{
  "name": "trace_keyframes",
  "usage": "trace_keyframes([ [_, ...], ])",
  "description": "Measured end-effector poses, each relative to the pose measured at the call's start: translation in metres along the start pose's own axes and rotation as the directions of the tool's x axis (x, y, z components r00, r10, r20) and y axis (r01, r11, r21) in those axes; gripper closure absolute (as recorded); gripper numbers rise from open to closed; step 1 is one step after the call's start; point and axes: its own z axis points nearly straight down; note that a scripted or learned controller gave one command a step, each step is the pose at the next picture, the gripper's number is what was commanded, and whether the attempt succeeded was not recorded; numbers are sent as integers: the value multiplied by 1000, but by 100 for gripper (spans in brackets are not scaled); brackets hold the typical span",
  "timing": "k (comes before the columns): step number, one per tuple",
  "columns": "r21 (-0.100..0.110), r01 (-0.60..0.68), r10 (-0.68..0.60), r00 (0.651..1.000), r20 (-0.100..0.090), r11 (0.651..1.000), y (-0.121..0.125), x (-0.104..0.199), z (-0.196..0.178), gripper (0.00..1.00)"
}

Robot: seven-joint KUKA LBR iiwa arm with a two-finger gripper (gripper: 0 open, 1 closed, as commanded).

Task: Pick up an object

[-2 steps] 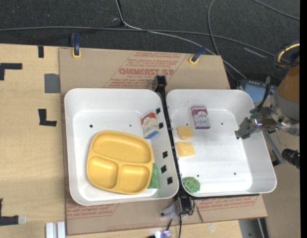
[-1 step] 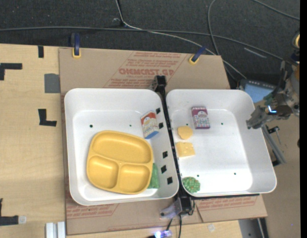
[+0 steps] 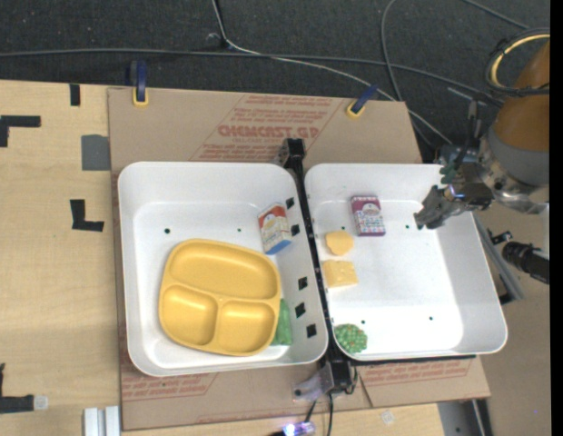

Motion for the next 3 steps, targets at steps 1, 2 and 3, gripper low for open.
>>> trace_keyframes([
  [1, 0, 1, -1, 1000, 0, 1000, 9, 55, 1, 100],
  [2, 1, -2, 2, 1000, 1, 1000, 11, 97, 13, 100],
  [3, 1, 0, 0, 1000, 0, 1000, 23, 151, 17, 100],
])
